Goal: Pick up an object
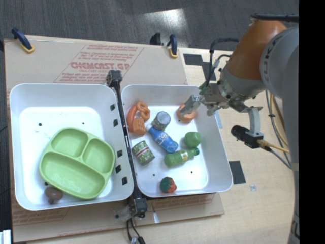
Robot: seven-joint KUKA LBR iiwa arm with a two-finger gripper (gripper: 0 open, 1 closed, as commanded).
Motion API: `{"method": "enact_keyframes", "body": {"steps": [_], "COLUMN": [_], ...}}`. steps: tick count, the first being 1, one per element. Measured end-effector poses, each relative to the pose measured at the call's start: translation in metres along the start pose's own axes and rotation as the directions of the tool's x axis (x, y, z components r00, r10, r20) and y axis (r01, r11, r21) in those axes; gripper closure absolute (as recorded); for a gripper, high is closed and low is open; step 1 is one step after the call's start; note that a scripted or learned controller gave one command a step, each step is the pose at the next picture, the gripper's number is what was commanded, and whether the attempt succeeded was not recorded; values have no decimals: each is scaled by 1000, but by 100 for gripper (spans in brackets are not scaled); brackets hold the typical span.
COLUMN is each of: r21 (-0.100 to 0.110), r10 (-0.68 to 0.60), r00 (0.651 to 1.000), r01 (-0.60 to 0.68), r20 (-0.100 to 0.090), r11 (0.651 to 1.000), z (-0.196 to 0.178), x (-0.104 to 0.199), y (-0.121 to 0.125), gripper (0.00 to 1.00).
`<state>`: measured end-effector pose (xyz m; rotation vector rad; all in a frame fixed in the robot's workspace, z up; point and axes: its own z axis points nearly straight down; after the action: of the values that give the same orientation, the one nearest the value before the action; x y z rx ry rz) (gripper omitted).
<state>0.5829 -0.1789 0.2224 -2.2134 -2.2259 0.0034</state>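
Nearest the camera, a small red-and-green fruit-like toy [168, 185] sits close to the near wall of the right bin [219, 159], apart from the rest and so easy to reach from above; a brown lump [52, 193] rests in the near left corner of the left bin [20, 98], touching the green divided plate [77, 162] that takes up most of that bin's floor; the candidates for picking all lie in the right bin, which is likely why the arm works there. A green bottle [181, 156] lies on its side towards the right wall, a green ball [192, 139] just beside it; a blue bottle [161, 137], a small can [143, 152] and an orange pretzel-like toy [137, 117] crowd the divider edge. The gripper [192, 105] hovers at the far right corner, directly over an orange piece [187, 115]; I cannot tell whether the jaws are spread or pinching it.
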Motion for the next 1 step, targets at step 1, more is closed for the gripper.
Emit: {"method": "enact_keyframes", "body": {"steps": [1], "r21": [0], "r10": [0], "r00": [1000], "r01": [0], "r20": [0], "r11": [1000], "z": [0], "x": [0], "y": [0], "gripper": [0]}}
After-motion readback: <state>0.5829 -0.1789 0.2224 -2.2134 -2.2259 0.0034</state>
